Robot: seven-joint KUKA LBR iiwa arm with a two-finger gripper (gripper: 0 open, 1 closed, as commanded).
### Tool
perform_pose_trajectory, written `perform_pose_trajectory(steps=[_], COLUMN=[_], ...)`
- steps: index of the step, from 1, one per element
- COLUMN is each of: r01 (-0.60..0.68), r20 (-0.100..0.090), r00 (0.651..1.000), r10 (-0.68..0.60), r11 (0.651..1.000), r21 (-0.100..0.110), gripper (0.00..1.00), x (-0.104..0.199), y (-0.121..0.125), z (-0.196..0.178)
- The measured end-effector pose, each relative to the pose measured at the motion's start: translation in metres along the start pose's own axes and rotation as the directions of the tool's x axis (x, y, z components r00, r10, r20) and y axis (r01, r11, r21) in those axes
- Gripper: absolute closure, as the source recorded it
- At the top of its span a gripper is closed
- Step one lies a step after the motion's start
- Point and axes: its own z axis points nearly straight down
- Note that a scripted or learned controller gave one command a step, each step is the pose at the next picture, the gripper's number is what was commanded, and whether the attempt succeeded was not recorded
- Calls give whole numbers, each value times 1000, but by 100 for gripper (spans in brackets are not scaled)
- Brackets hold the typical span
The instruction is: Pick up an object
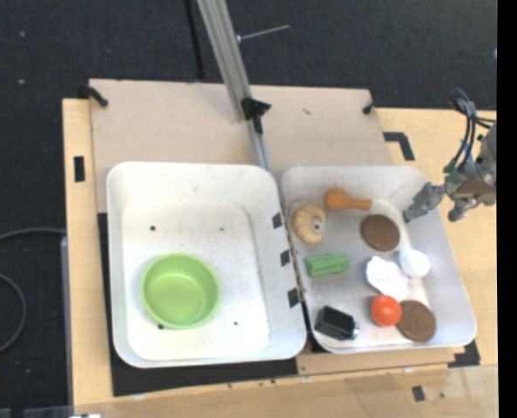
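**Plenty of ways this grab could flop**

Going left to right: the left bin (132,190) has just a green bowl (180,290) sitting in it, well away from the action. The right bin (433,320) is where the clutter lives: a tan shell-looking thing (309,222), a green block (327,265), a black box (335,323), an orange gourd-ish toy (346,201), a brown disc (380,232), a white crumpled lump (386,277), an orange ball (385,310) touching a second brown disc (416,320), and a white egg (414,262).

The hand (439,205) hangs over that bin's right rim, fingers spread, nothing between them.

My worry: it's sitting so near the rim that dropping straight down could clip the wall. The discs look flat and hard to pinch, the ball and egg would likely roll out, and the crowded corner invites shoving neighbours instead of gripping anything.
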Motion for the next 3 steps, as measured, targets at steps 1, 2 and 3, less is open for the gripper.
perform_pose_trajectory(steps=[1,2,3], r01=[0,-2,0], r20=[0,1,0], r00=[1000,1000,1000], r10=[0,2,0], r11=[1000,1000,1000], r21=[0,5,5], gripper=[0,0,0], x=[0,-3,5], y=[0,10,14], z=[0,53,102])
